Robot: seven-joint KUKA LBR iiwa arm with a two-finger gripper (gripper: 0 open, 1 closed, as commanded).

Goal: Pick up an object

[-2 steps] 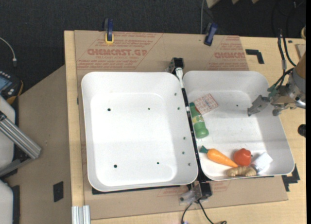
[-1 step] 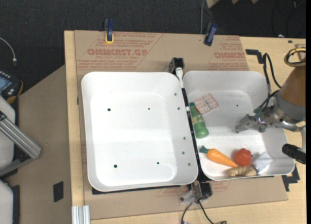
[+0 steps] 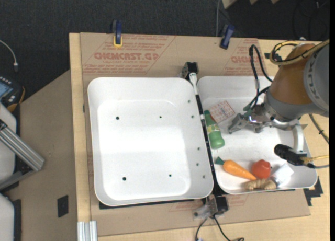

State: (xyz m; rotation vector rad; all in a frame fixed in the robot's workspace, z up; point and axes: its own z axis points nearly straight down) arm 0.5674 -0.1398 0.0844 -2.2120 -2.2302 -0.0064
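Observation:
My gripper (image 3: 239, 122) hangs over the middle of the right bin (image 3: 246, 85), pointing left, open with nothing between its fingers. Just left of it a green bottle (image 3: 213, 130) lies along the bin's left wall. A white card with red print (image 3: 223, 110) lies flat just above and left of the fingertips. Toward the front of the bin lie an orange carrot (image 3: 236, 169), a red tomato-like ball (image 3: 261, 168), a tan knobbly root (image 3: 261, 184) and a small white piece (image 3: 285, 174).
The left bin (image 3: 99, 130) stands beside the right one, with a black divider strip (image 3: 201, 125) between them. Black cables (image 3: 255, 72) run down by the arm's orange band (image 3: 293, 75). A black part (image 3: 289, 153) of the arm juts over the right bin's right side.

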